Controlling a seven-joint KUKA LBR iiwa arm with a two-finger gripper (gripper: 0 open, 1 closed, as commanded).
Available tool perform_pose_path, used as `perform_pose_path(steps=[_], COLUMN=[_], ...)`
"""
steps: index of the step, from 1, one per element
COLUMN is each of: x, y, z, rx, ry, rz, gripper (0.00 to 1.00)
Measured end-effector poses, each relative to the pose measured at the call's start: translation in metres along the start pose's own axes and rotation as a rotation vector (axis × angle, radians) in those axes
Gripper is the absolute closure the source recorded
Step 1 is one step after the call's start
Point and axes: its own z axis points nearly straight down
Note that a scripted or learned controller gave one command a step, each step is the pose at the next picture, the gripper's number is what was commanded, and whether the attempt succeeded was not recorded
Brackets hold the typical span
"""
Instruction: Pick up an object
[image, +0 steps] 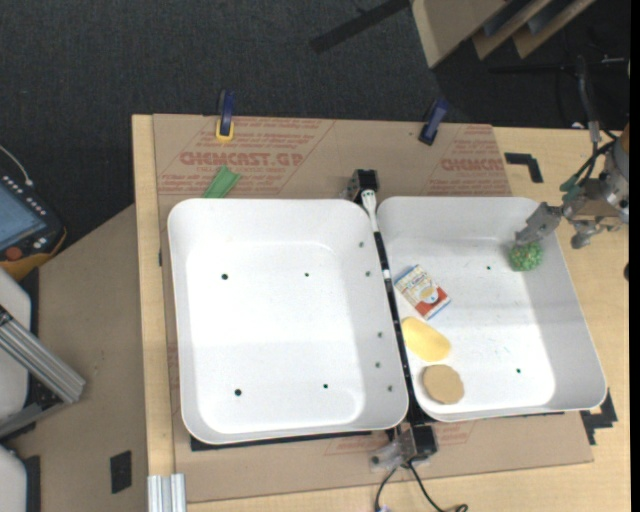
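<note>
Gripper (560, 225): it is being seen at the right rim of the right-hand bin (560, 400), with the two fingers spread well apart, one grey finger (537, 224) slanting down toward the bin floor and the other out past the rim; nothing is being held between them.

Green object (526, 257): it is lying on the bin floor just under the tip of the lower finger, touching it or very nearly (contact cannot be told from this angle).

Other candidates: a small printed packet (421, 290), a yellow piece (427, 341) and a round tan piece (442, 384) are lying well away from the gripper, along the far wall of the same bin beside the divider.

Left-hand bin (190, 300): it is sitting farther still from the gripper, beyond the divider.

Step judged: the green object is probably being lined up for a grasp, with the lift not yet begun.

Risk, off-centre closing: only one finger is standing near the green object, so it is likely to be nudged aside rather than pinched.

Risk, rim: the outer finger is hanging close to the bin's edge and may be caught on it during descent.

Risk, soft body: if the green thing is as squashy as it looks, it may be slipping out when raised.
</note>
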Motion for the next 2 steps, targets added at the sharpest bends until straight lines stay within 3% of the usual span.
perform_pose_path(steps=[1, 2], x=[-0.006, -0.006], y=[0.011, -0.039], z=[-0.125, -0.270], rx=[-0.015, -0.018], ry=[-0.007, -0.008], rz=[-0.001, 0.001], gripper=[0.00, 0.00])
